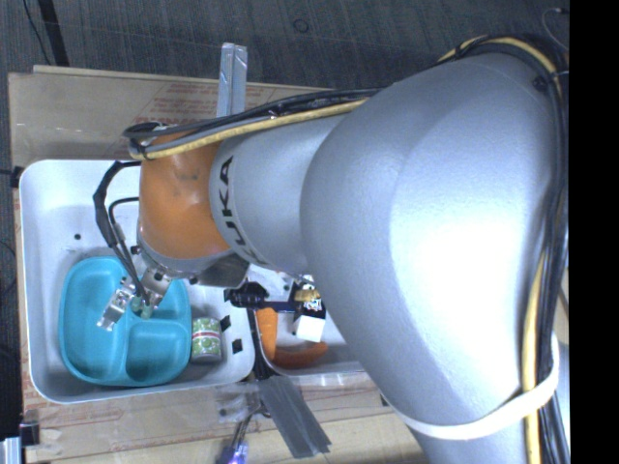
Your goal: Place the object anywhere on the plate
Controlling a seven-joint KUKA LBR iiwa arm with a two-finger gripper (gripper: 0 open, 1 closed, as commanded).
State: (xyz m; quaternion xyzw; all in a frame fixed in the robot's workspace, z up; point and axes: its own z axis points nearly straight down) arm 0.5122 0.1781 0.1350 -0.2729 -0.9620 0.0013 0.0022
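1. Seen from above at a slant: a wooden desk (58, 95) bearing two shallow white plastic bins, the left bin (44, 259) largely open to view, the right bin (334, 361) almost wholly hidden under the arm.
2. Reaching in from the right: a bulky grey robot arm (435, 230) with a broad orange band (179, 201) above the wrist, and black letters "UK" legible on the grey casing next to the band, part of a longer brand name partly cut off by the curve.
3. Lying in the left bin: a turquoise plastic plate with divided compartments (121, 341), filling much of the bin floor.
4. Hovering over the plate's upper right part: a small metal pincer (131, 303), with what looks like a small greenish thing at its tips; cannot tell how far open, nor whether anything is truly gripped.
5. Standing just beside the plate's right edge, on the bin floor: a small cylindrical tin with a green and white label (205, 339), writing too small to read.
6. Showing below the arm, in the right bin: a rounded orange object (290, 351), partly covered by a black bracket with a white tag (309, 325).
7. Running along the arm: black and yellow cables (242, 124).
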